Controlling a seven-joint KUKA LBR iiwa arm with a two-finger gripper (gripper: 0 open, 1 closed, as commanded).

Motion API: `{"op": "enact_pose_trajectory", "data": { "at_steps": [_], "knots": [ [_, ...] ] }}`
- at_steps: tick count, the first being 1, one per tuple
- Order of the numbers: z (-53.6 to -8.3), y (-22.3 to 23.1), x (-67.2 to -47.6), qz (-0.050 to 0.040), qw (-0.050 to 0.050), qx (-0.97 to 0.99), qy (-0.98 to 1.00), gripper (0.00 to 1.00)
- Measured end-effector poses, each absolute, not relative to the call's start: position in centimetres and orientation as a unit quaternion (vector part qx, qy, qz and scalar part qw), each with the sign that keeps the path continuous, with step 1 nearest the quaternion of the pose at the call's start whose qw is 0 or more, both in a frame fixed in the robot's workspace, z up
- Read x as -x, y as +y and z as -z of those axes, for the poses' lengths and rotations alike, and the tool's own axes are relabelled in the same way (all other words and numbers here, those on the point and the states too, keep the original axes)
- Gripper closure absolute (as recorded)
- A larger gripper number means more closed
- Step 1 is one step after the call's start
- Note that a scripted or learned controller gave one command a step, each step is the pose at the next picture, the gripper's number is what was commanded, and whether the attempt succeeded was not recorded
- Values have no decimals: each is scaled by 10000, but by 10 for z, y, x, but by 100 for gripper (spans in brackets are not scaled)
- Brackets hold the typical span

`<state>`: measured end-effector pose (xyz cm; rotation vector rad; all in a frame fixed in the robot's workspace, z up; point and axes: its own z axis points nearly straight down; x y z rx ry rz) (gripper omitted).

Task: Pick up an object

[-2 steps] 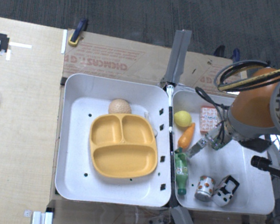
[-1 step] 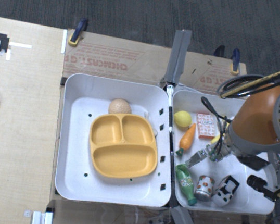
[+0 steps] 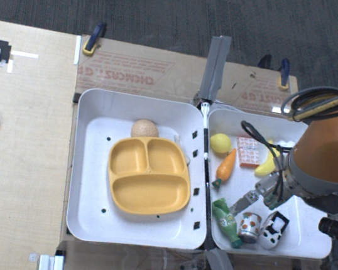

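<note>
The arm's orange band point(image 3: 329, 150) is covering the right bin's point(image 3: 303, 251) 3 o'clock side, hiding part of a yellow banana point(image 3: 267, 164) and leaving the wrist hard to make out. The gripper point(image 3: 244, 203) is hanging near the bin's centre, grasping nothing, though whether it is spread or closed I cannot tell. The carrot point(image 3: 226, 165) is lying at its 11 o'clock, the small cans point(image 3: 250, 226) at 5 o'clock, the green packet point(image 3: 227, 218) at 7 o'clock.

The arm point(image 3: 324, 156) reaches in from the right, wrist angled down-left.
</note>
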<state>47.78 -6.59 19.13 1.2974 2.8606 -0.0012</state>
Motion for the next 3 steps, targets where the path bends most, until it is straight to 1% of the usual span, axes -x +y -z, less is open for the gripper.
{"op": "enact_pose_trajectory", "data": {
  "at_steps": [1, 2, 3],
  "knots": [
    [-92, -109, -547, 4, 12, -4697, 8828, 0],
    [-94, -120, -486, 1, 44, -4958, 8684, 0],
    [-92, -114, -572, 2, 8, -3855, 9227, 0]
  ]
}}
